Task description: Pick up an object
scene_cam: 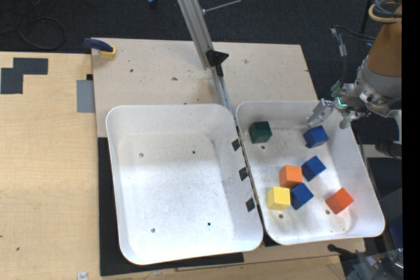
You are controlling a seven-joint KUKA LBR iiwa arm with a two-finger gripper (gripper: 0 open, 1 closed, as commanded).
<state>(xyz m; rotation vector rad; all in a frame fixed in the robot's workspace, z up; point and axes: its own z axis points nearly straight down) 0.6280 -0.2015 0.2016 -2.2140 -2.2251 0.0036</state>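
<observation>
Six blocks in right bin (367,206): green (260,132), three blue (316,136) (314,167) (301,195), two orange (291,175) (339,200), plus one yellow (278,197). Gripper (333,113) above bin's far edge, fingers spread, nothing between them; nearest blue block lies just below the fingertips.

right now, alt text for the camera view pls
A grey arm's gripper hovers at the right bin's far edge, near a blue cube. The bin also holds green, orange, yellow and more blue blocks.
</observation>
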